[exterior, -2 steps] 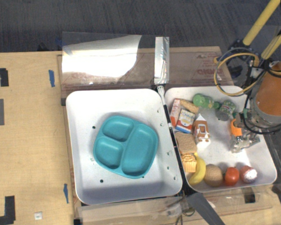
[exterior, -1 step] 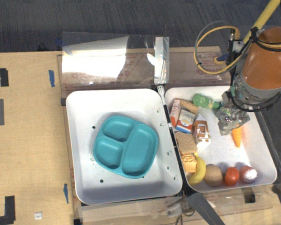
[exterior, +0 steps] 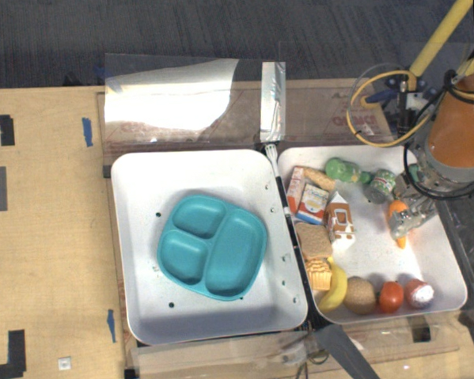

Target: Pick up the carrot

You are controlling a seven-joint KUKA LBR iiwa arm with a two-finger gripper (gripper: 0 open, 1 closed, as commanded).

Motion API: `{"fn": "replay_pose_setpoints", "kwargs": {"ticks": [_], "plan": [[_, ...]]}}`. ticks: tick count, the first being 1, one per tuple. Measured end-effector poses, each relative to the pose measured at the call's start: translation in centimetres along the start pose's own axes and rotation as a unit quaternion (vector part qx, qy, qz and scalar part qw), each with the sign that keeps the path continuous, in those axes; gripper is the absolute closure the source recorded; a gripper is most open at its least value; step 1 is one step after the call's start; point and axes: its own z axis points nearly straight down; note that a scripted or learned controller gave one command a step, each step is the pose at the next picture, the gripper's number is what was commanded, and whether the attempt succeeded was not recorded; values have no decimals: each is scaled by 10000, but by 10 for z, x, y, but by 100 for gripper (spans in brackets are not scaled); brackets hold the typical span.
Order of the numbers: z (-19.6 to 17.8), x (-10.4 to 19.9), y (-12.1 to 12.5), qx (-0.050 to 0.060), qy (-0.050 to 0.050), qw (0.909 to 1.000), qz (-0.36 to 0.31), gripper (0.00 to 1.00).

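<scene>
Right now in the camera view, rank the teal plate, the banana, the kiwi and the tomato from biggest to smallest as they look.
1. teal plate, by far the largest
2. banana
3. kiwi
4. tomato

The kiwi and tomato look close in size, so their order is uncertain.

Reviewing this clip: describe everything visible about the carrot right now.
The carrot is a small orange toy-like piece, apparently plastic, lying in the right bin near its right wall. Its thick end points up-left, and it tapers down to a tip lower right. The gripper sits right over it, partly hiding its middle; whether the carrot is gripped cannot be told. A greyish can lies just above, apart from it.
</scene>
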Motion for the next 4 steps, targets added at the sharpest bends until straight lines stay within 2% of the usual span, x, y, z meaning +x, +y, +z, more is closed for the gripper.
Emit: {"fn": "replay_pose_setpoints", "kwargs": {"ticks": [1, 2, 3, 4], "plan": [[-22, -2, -56, 42, 8, 9954, -958, 100], [29, -17, 30, 20, 15, 9512, -3087, 100], [-113, 7, 52, 31, 47, 9233, -3842, 100], [-148, 14, 4, 26, 23, 8480, -5299, 100]]}}
